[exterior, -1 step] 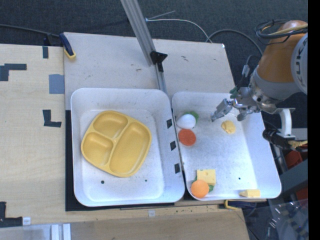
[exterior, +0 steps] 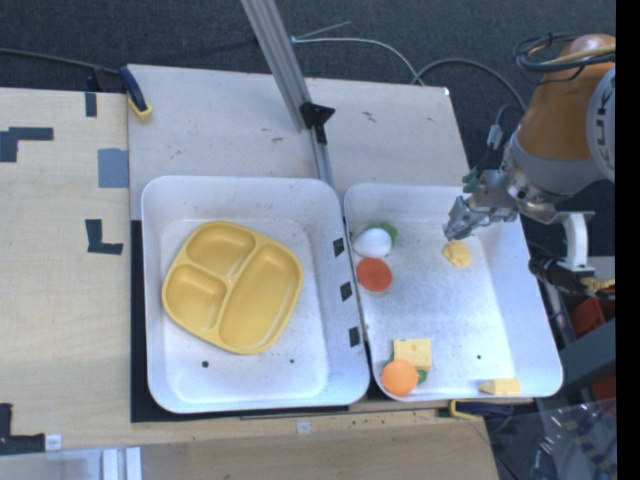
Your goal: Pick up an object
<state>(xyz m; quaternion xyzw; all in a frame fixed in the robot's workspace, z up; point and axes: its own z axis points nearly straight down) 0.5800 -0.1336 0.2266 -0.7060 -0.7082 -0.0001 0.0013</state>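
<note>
Pale wood counter [exterior: 60,298] under two shallow white bins side by side, dark floor behind, a slanted aluminium post [exterior: 275,43] crossing the far edge.

Left bin [exterior: 170,368]: one yellow divided plate [exterior: 232,285], lying flat.

Right bin [exterior: 520,338]: white ball [exterior: 372,241] with something green tucked behind it, red disc [exterior: 374,274] just below it, yellow block [exterior: 412,352] and orange ball [exterior: 400,377] touching near the front wall, small yellow wedge [exterior: 500,387] in the front right corner, small pale-yellow lump [exterior: 457,255] toward the far right.

End effector [exterior: 462,224] low over the far right of the right bin, just beside and above the pale-yellow lump. Nothing visible between the tips. Open or closed: cannot tell (too small and dark at this angle).

Likely target, judged by nearness: the pale-yellow lump. Expected handling:
- light, probably a plastic or foam toy food piece
- irregular rounded outline, so prone to roll or squirt sideways under an off-centre pinch
- probably not fragile; moderate squeeze acceptable
- smooth bin floor beneath, so liable to slide if nudged before closing

Suggested hold: straight down, straddling the narrowest width through the middle, tips close to the bin floor. Clear of the bin wall (room for both sides).
</note>
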